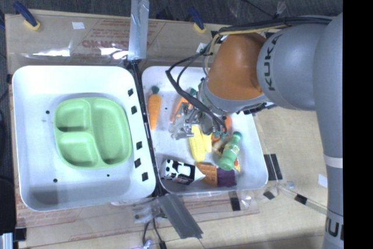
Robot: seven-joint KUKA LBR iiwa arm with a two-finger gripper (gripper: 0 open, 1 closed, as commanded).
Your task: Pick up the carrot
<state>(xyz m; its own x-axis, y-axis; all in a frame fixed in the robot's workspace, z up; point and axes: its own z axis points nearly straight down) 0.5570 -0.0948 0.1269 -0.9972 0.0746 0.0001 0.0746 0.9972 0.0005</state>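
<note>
The carrot (154,110) is lying in the right bin (252,154), close along its left wall and toward the far left corner. The tool (187,123) is hanging over the middle of the same bin, to the right of the carrot and apart from it; nothing is sitting between its fingers as far as I can see, and whether the fingers are open or closed I cannot tell, because the metal parts are mixing with the toys under them. The carrot is orange, long and narrow, with a small green top pointing to the far edge of the bin. It is lying flat, almost parallel to the wall. Near the tool a yellow corn cob (199,144) and a green bottle (231,150) are lying. The left bin (23,125) is carrying a green divided plate (92,132).
</note>
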